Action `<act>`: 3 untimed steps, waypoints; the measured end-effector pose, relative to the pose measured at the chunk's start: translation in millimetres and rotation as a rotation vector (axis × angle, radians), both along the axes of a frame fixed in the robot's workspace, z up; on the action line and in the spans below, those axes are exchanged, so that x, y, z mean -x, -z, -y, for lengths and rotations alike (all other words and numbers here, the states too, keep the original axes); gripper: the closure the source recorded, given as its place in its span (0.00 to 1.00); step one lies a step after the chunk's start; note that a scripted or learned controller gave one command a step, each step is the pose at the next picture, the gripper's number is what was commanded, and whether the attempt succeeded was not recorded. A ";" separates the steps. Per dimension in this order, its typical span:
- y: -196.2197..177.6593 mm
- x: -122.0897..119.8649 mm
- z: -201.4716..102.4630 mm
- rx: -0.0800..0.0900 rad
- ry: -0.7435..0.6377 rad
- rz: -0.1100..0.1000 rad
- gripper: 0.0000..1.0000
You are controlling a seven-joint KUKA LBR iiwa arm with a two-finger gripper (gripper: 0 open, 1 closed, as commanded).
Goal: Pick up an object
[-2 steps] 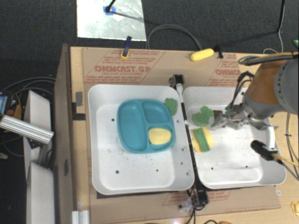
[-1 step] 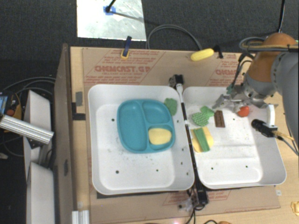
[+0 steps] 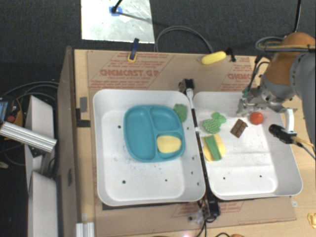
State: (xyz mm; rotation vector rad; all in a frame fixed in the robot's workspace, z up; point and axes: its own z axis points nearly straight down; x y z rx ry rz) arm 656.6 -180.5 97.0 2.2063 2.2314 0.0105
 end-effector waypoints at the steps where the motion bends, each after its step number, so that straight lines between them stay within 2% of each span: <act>1: 0.3 0.0 -0.4 -0.001 -0.001 -0.001 0.00; 2: -64.4 -13.9 19.0 0.005 0.007 0.001 0.00; 3: -17.8 25.4 22.8 0.003 0.011 -0.009 0.00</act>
